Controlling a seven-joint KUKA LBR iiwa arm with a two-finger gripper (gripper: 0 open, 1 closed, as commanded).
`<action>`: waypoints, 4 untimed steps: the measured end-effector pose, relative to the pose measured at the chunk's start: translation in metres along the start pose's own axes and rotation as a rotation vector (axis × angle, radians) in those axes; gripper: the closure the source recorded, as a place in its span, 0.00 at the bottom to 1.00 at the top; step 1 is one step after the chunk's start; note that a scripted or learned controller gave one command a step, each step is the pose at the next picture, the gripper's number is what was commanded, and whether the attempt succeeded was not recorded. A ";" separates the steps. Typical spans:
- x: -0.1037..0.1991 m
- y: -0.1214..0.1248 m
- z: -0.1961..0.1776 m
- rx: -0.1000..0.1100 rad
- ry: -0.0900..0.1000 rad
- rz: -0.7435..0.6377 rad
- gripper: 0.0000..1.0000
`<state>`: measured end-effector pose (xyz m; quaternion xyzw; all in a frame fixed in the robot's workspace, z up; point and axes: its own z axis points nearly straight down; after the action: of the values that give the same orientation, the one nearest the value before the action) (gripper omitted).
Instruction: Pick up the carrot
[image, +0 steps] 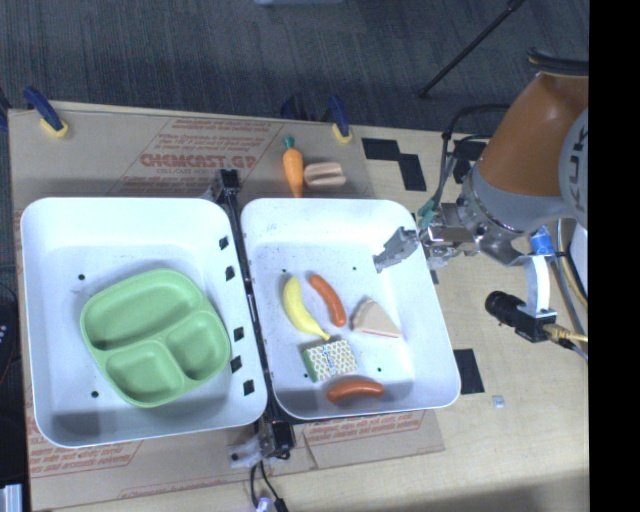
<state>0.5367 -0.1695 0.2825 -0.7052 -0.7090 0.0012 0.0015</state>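
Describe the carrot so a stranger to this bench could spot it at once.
Start at the right-hand white bin and look just beyond its far rim, onto the brown cardboard. There the carrot lies outside both bins, beside a small bun-like sandwich. It is the slim orange piece with a green top, unlike the tan sandwich and the redder sausages inside the bin.

The arm (540, 130) is a thick rounded body with a broad orange band above a grey wrist. The tool (396, 249) is small, grey metal, on a cluttered block of brackets. Thin black cables loop at its twelve o'clock; a blue patch and black cylinder sit at five o'clock.
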 end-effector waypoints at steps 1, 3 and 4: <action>0.044 0.029 0.145 0.003 0.001 0.015 0.00; 0.091 0.030 0.090 -0.001 0.000 -0.130 0.00; 0.067 0.053 0.191 0.001 0.000 0.026 0.00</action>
<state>0.5885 -0.1020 0.0909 -0.7143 -0.6998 0.0018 0.0018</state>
